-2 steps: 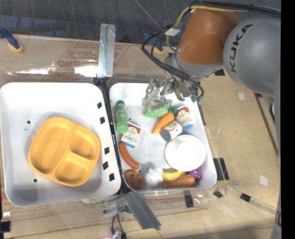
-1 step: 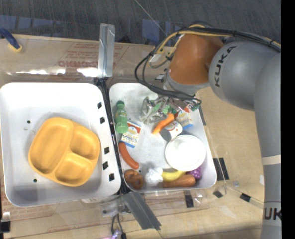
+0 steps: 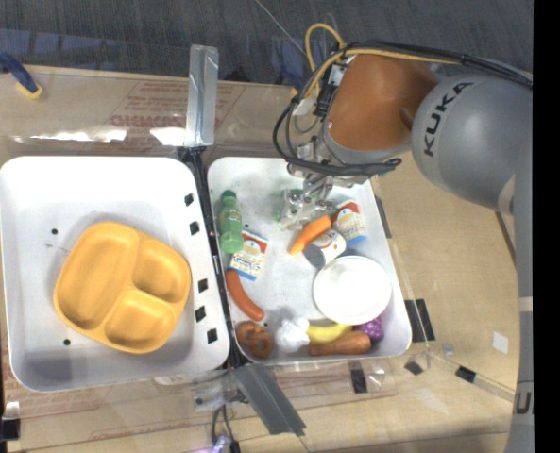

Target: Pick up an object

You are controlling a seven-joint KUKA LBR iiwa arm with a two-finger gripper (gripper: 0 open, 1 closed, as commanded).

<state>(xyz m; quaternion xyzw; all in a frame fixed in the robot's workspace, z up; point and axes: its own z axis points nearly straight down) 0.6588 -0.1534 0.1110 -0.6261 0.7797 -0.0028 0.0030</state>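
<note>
My pincer (image 3: 305, 199) hangs low in the right bin (image 3: 261, 173), just beside the carrot (image 3: 309, 233); I cannot tell its state. I judge this the reaching step; next I must settle over the carrot. The bin's far wall crowds me, toys pack its near side.

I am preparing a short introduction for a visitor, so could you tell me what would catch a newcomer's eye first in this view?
Probably the big yellow divided tray, lying alone in the left bin. Next, the grey and orange arm reaching in from the right, its hand low over the far end of the right bin. That bin is crowded with toy food: a white plate, a green bottle, a carrot and a banana.
</note>
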